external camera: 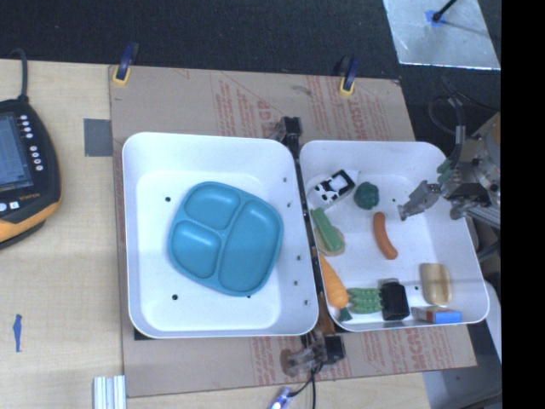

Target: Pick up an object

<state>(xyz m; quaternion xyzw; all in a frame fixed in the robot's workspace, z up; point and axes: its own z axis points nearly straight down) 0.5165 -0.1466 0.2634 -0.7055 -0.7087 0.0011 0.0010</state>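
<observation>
Cut off: you see the grey arm only at the right edge; most of it runs out of frame.
Hard to read: black-and-white toy (pixel 333 187) at the right bin's top left, shape unclear. Black block (pixel 392 300) partly covers the green knobbly piece (pixel 364 299).
Grey two-finger gripper (pixel 415 203): over the right white bin (pixel 460 228), near its right wall. Can't tell how far apart the fingers are; nothing seen btwn them.
Nearest items: orange sausage-shaped toy (pixel 385 234) just left of gripper, apart from it; dark green round lump (pixel 367 195) further left.
Others: orange carrot toy (pixel 335 287), tan rounded block (pixel 435 283).
Left white bin (pixel 145 228): holds your blue three-part plastic plate (pixel 226 238).
</observation>
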